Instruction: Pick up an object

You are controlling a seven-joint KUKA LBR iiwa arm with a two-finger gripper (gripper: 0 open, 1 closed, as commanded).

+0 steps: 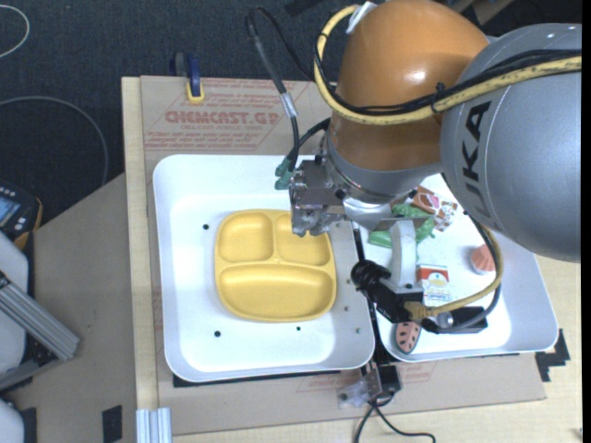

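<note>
The grey arm (517, 137) with its orange band (402, 53) reaches in from the right, and its claw (312, 212) hangs at the far right corner of the yellow divided tray (272, 268), which lies flat in the middle of the left white bin (180, 247); whether the claw is spread or pressed together I cannot tell. The right white bin (531, 317), largely hidden by the arm, holds several small things: a green and red toy (423, 209) at its far side, a small white and red box (434, 278) nearer, and an orange piece (481, 259) to the right. Both bins sit on the bench (152, 137).

Divided tray (274, 266) in left bin (180, 247)
</note>
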